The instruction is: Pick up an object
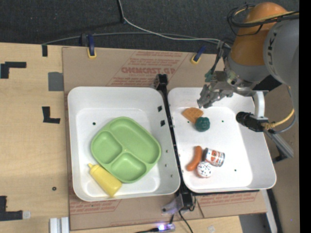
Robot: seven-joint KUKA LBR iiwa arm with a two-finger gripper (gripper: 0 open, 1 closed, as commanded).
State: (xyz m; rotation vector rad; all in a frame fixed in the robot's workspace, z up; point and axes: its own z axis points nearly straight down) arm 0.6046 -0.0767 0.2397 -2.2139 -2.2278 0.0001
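Right now your gripper (pixel 206 101) hovers over the right bin's (pixel 243 178) far corner, fingers close together with nothing between them. Nearest targets, the orange wedge (pixel 193 114) and green ball (pixel 202 124), lie just below — nothing lifted yet.

Smooth plastic green plate (pixel 126 148), glossy white bins (pixel 77 130).

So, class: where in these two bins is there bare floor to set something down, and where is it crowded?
Right bin: bare along its right side, past the can. Left bin: bare strip behind the green plate. Crowded: the right bin's left half, with orange piece, green ball, carrot, dotted ball.
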